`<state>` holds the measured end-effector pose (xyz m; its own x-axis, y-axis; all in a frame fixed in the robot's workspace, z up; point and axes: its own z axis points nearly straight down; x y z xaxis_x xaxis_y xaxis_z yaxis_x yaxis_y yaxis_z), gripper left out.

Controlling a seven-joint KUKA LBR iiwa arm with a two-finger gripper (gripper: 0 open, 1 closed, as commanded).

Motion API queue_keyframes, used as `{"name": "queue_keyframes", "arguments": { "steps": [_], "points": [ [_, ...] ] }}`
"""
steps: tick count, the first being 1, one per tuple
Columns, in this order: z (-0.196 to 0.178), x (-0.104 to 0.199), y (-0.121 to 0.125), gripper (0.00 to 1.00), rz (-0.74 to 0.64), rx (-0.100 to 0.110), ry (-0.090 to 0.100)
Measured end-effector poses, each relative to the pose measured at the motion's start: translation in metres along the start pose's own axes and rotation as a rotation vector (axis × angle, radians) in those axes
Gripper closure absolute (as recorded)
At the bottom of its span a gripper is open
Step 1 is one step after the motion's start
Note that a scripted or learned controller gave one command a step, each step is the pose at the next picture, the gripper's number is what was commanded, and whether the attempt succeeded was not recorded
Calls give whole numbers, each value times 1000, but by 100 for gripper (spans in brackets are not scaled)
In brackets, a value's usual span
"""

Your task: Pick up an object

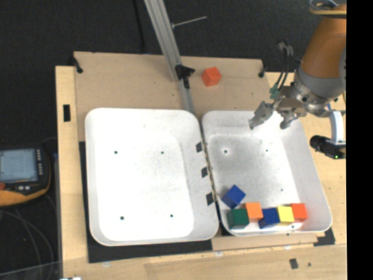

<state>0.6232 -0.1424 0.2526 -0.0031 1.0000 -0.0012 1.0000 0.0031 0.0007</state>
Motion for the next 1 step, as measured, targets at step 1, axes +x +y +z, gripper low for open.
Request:
{"name": "queue_keyframes", "arguments": {
  "steps": [1],
  "points": [
    [-118, 40, 21, 0, -3, -11, 0]
  ]
}}
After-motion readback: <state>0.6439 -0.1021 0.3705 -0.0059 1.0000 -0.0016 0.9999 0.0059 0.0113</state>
